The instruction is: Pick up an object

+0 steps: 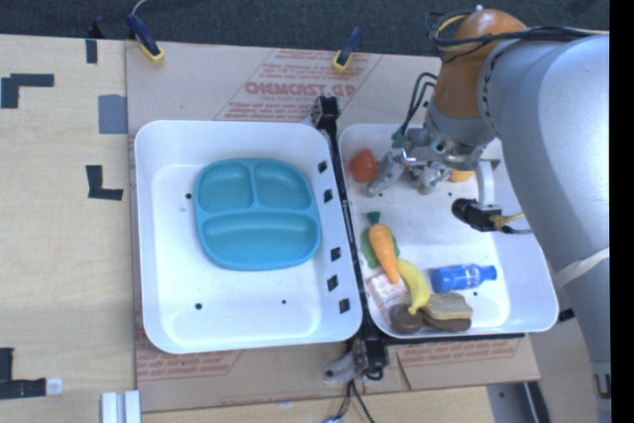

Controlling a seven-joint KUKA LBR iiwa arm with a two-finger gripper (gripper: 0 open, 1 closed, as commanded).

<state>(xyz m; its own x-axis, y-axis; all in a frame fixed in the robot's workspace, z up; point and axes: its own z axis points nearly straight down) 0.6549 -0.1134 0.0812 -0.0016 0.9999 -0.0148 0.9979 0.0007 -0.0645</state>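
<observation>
My gripper (pixel 403 177) hangs low over the back of the right bin (pixel 525 263), open, with nothing between its fingers. A red-orange tomato (pixel 362 163) lies just left of the gripper's left finger (pixel 381 177), near the bin's left wall. Nearer the front lie a carrot (pixel 384 251), a yellow banana (pixel 416 288), a blue bottle (pixel 464 276), a brown sandwich (pixel 448 312) and a dark round cookie (pixel 405 319). A small yellow thing (pixel 461 175) peeks out behind the wrist, mostly hidden.
The left bin (pixel 158 243) holds a blue divided plate (pixel 258 213). A printed packet (pixel 380 286) lies under the carrot and banana. The middle of the right bin around (pixel 431 238) is bare white floor. The grey arm covers the bin's right side.
</observation>
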